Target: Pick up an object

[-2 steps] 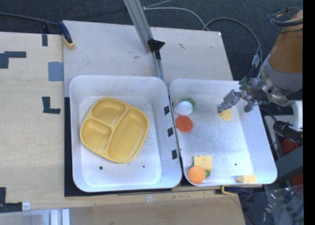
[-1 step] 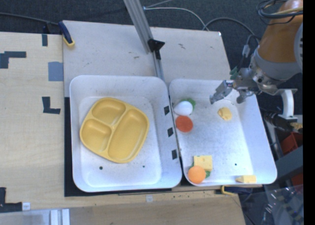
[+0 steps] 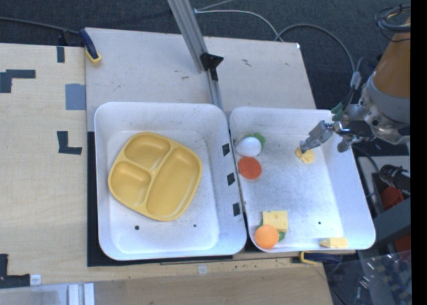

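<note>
Yellow bit: a small yellow piece (image 3: 306, 157) lies in the right bin (image 3: 347, 190), near the top right part of it.
Gripper: the gripper (image 3: 312, 141) hangs just above and beside the small yellow piece, tilted down from the right.
Gripper state: I cannot tell if it is wide or narrow, because it is small and dark in the picture. Nothing I can see is held in it.
Other things in the right bin: a white ball (image 3: 249, 145) with something green behind it, a red round thing (image 3: 250, 168) just under it, a yellow block (image 3: 275, 220) touching an orange ball (image 3: 267, 236), and a yellow bar (image 3: 333, 243) at the bottom right corner.
Left bin: the left bin (image 3: 120, 240) holds a yellow plate (image 3: 155, 175) with three parts.
What could go wrong, miss: the yellow piece is tiny, so I think the gripper could close on air.
What could go wrong, push: if it comes down a bit to one side, it may shove the piece away.
What could go wrong, slip: the piece looks flat and low, so it may slide out when lifted.
What could go wrong, bump: going too low could hit the bin floor.
</note>
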You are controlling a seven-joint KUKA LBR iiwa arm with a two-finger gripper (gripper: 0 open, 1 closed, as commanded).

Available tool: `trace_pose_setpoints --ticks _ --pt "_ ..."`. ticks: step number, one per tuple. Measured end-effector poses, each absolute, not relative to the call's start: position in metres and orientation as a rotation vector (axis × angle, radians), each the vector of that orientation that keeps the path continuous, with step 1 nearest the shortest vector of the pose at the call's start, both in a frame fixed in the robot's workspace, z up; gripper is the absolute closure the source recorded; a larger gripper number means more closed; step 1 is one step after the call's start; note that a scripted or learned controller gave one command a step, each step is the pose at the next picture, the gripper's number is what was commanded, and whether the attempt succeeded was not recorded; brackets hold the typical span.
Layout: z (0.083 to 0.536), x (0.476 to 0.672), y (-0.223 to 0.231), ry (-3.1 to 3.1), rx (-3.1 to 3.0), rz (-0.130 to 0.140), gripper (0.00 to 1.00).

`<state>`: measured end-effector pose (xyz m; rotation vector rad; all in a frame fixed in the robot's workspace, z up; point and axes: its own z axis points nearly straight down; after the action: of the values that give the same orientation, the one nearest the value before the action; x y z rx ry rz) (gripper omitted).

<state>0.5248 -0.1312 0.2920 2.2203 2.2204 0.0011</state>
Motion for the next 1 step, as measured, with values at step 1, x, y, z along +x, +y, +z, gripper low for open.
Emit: trace_pose_setpoints --ticks 1 --pt "0.2994 0.6501 -0.125 2.225 2.215 0.002 0.0"
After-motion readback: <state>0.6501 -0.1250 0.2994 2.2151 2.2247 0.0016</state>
